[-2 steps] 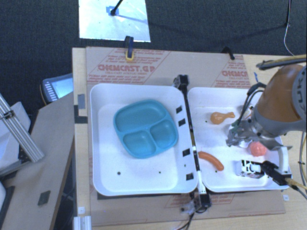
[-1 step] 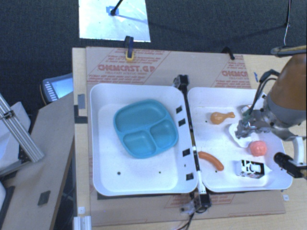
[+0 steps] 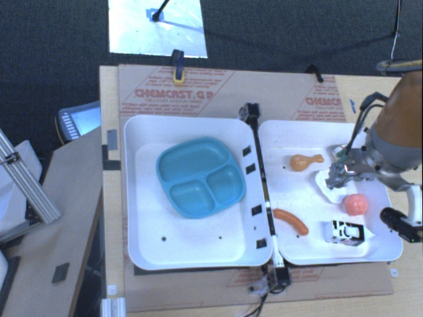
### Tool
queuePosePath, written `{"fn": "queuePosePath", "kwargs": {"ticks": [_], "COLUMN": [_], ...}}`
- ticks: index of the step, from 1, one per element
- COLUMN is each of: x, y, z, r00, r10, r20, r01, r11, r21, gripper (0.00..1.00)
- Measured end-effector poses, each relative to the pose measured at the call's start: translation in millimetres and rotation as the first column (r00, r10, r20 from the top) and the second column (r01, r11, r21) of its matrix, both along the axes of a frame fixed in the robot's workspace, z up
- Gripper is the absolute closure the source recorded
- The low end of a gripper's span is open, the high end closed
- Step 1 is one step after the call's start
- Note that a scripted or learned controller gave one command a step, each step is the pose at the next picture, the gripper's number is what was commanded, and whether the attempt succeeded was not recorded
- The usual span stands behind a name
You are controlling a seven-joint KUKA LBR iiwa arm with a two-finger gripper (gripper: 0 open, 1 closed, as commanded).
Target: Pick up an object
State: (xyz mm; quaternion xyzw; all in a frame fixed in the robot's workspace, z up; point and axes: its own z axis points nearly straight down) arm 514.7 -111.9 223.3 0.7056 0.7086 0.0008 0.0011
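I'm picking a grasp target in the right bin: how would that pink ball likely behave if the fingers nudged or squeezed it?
The pink ball looks round, so a nudge would probably send it rolling across the right bin's flat floor. Its smooth curve could let it slip from an off-centre pinch. It seems small and probably light. The gripper sits just above-left of it in the picture.

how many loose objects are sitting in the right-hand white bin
5. An orange drumstick-shaped toy at the back, an orange sausage-shaped toy near the divider, a pink ball, a black-and-white block in front, and a flat white piece under the gripper, which may hide more.
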Motion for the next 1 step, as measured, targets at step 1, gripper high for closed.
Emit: {"fn": "queuePosePath", "kwargs": {"ticks": [1], "x": [30.6], "y": [49.2], "z": [-5.1], "r00": [1.0], "r10": [0.006], "r20": [0.001], "r01": [-0.006], "r11": [1.0], "r21": [0.002], "gripper": [1.0]}}
